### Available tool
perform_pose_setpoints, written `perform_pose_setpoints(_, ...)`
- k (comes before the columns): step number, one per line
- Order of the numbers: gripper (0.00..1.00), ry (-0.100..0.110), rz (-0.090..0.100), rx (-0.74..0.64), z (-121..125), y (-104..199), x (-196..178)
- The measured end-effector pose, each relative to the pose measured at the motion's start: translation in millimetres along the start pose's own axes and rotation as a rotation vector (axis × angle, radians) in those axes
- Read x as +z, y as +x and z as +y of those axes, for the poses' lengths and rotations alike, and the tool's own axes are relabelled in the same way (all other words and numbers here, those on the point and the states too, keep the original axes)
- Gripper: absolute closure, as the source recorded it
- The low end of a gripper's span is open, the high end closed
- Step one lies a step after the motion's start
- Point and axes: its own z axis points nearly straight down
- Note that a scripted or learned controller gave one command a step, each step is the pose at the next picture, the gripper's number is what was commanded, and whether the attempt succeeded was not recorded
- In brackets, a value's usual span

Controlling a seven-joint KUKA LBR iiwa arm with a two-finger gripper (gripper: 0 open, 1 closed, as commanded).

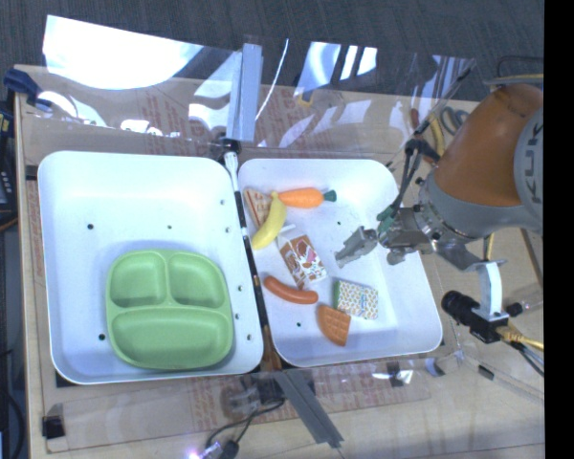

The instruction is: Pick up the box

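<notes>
A small red-and-white box [301,259] lies tilted in the middle of the right bin [402,325]. A flatter green patterned box [357,298] lies nearer the front, right of it. My gripper [356,245] hangs over the right bin, just right of the red-and-white box and above the green one, pointing left. I see nothing held in it. The grey and orange arm [483,165] reaches in from the right over the bin's rim.
The right bin also holds a carrot [301,198], a banana [269,225], a toast slice [256,203], a sausage [289,291] and an orange wedge [333,324]. A green divided plate [169,309] sits in the left bin [67,189].
</notes>
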Motion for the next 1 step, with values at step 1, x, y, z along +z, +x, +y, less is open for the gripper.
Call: perform_pose_setpoints(1,0.00,0.002,0.000,-0.049,19.6,-36.7,122.3)
